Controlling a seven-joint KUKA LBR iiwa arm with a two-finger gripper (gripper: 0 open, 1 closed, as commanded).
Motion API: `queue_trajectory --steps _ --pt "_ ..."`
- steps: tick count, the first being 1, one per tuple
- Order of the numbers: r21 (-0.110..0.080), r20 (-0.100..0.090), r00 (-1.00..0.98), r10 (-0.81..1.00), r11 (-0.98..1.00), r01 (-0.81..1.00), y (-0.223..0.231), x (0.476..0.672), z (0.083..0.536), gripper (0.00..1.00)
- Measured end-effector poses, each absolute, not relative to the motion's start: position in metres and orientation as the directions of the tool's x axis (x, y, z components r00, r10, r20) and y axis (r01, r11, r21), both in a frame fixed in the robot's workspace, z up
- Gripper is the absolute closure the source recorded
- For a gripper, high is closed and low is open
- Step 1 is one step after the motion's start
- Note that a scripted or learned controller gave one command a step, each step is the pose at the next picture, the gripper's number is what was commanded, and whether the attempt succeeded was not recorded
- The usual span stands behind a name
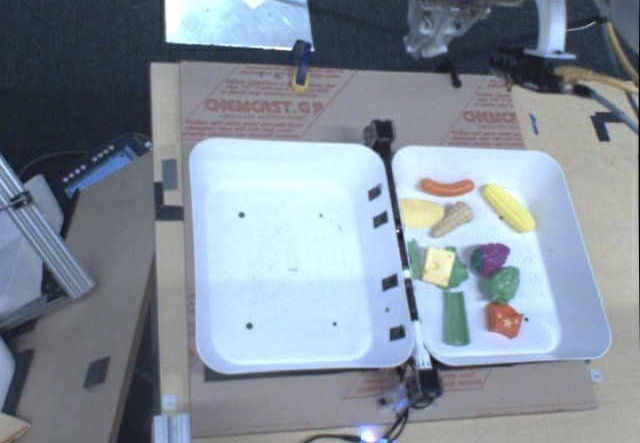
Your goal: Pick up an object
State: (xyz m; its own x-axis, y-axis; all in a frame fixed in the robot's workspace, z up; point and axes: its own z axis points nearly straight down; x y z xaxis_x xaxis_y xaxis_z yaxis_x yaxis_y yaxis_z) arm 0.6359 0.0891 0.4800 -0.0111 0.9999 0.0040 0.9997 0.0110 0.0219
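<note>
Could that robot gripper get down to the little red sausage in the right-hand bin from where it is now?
Probably yes. The sausage lies flat near the back of the right bin, apart from the other toys with nothing over it, and the gripper hangs above the bench just beyond that bin.

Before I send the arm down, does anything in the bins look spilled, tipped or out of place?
Nothing stands out. The toy foods, among them the sausage, banana and strawberry, all lie inside the right bin, none over its rim. The gripper hangs above the bench, beyond both bins.
</note>
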Motion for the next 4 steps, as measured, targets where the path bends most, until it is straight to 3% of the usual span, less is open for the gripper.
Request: queue_trajectory --steps 1,2,3,4 --pt "0.009 0.003 -0.009 1.0 0.009 1.0 0.138 0.61 0.54 1.0" --pt "-0.006 0.001 -0.013 1.0 0.013 1.0 0.228 0.566 0.463 1.0" --pt "0.002 -0.001 0.001 1.0 -0.001 1.0 0.212 0.646 0.449 1.0" --pt "0.001 -0.004 0.01 1.0 -0.01 1.0 0.091 0.67 0.428 1.0"
